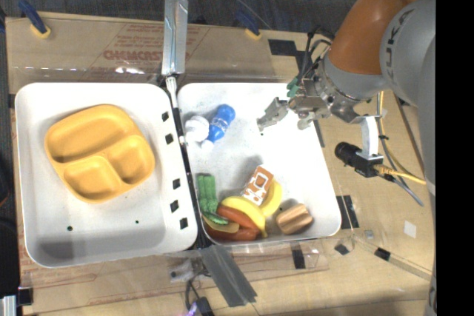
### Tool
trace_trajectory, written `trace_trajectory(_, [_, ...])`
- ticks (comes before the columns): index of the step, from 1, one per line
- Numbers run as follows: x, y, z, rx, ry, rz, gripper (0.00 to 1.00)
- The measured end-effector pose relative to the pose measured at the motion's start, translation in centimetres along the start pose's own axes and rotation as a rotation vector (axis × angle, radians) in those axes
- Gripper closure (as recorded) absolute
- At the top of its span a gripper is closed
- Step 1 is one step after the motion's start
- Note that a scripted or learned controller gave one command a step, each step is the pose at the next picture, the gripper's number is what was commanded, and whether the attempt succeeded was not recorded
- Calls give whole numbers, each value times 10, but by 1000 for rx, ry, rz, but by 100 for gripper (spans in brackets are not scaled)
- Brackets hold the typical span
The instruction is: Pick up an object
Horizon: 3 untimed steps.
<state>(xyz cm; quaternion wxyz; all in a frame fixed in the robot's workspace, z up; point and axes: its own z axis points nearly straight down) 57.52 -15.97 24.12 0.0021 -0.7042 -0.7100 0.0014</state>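
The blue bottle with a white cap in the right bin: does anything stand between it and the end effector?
Nothing visible does. Bare white bin floor separates the blue bottle with a white cap from the end effector.

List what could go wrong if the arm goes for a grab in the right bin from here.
1. The banana, the orange carton, the hot dog and the green toy are heaped in the near corner, so fingers may hit neighbours or lift nothing.
2. That heap lies against the right bin wall, which could block a finger.
3. The blue bottle lies on its side and might roll away from the gripper.
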Motion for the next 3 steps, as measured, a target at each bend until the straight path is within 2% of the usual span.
trace_trajectory(1, [-3, -73, 141, -3, 0, 93, 0])
trace_trajectory(2, [-3, -72, 131, -4, -1, 87, 100])
trace_trajectory(3, [49, -33, 12, -4, 1, 388, 100])
